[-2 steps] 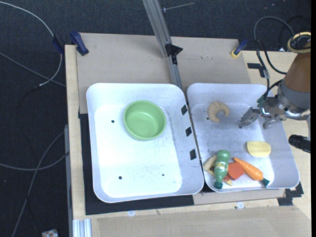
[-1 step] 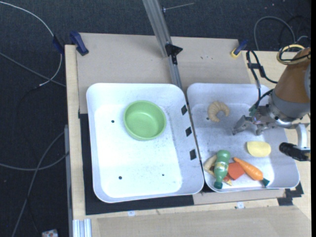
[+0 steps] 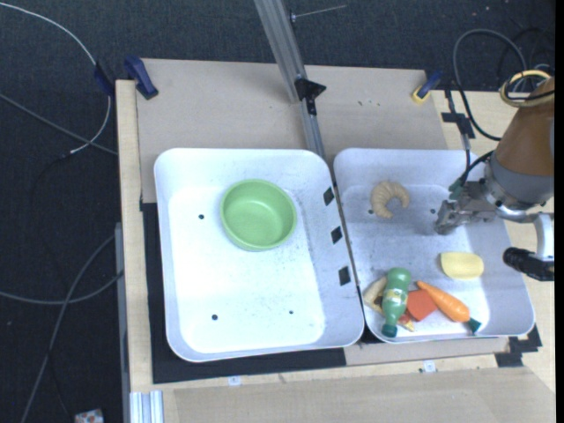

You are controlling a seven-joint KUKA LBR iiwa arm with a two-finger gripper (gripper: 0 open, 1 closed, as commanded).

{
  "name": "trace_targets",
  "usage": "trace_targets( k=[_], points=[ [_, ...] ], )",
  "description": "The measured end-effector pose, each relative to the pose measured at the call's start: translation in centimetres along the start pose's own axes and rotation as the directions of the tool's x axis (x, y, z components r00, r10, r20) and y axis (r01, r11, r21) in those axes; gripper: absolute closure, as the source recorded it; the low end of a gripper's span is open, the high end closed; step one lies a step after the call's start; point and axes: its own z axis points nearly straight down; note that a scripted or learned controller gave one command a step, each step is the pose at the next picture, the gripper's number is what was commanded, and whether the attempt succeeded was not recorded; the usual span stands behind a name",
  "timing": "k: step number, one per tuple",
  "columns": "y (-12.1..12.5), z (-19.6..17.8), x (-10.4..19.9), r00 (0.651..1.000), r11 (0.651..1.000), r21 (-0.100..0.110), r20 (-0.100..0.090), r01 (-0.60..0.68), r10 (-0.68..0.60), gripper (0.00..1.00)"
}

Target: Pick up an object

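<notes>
Grey arm reaching from right, gripper (image 3: 448,217) low over right bin (image 3: 520,320), near croissant (image 3: 389,196)

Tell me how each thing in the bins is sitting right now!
Green bowl: upright in the left bin, nothing in it.
Croissant: lying alone in the right bin.
Yellow lemon: lying loose.
Carrot: lying flat in the toy pile.
Green bottle: lying on its side.
Gripper: low over the right bin, holding nothing visible.

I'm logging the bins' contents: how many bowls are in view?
1. A green bowl sits in the upper middle of the left bin. The right bin holds only small food-shaped items, such as a croissant and a carrot.
</notes>
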Motion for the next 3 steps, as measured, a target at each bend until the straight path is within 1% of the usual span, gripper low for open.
trace_targets(
  k=[1, 2, 3],
  points=[
    [-0.7, -5.1, 0.4, 1.0, 1.0, -0.012, 0.008, 0.002, -0.001, 1.0],
    [-0.5, -10.8, 0.5, 1.0, 1.0, -0.013, 0.008, 0.002, -0.002, 1.0],
    [0.3, -10.8, 5.5, 1.0, 1.0, -0.003, 0.002, 0.006, -0.006, 1.0]
  ],
)
